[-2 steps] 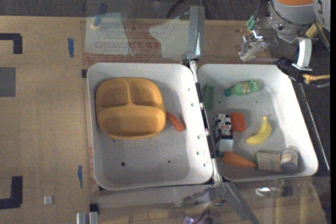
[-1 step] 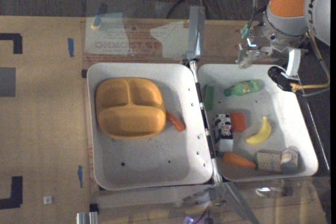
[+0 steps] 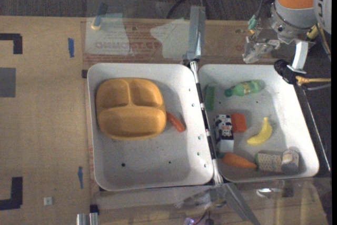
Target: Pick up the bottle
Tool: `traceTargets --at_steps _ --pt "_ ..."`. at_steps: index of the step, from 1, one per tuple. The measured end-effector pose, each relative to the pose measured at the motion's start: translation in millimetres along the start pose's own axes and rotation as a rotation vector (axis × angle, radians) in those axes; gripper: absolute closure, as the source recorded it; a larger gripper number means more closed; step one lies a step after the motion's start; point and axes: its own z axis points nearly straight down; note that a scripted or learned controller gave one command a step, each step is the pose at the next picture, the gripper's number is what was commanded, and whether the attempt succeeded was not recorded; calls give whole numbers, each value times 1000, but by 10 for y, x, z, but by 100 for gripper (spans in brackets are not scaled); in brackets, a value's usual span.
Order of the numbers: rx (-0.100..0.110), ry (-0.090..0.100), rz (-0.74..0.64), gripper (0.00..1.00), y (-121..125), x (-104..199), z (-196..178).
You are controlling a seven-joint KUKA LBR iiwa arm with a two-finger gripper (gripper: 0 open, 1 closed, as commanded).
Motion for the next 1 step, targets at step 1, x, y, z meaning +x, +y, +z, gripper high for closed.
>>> traceTargets --at_steps 1 --pt "4 1 12 100 -615 66 -11"
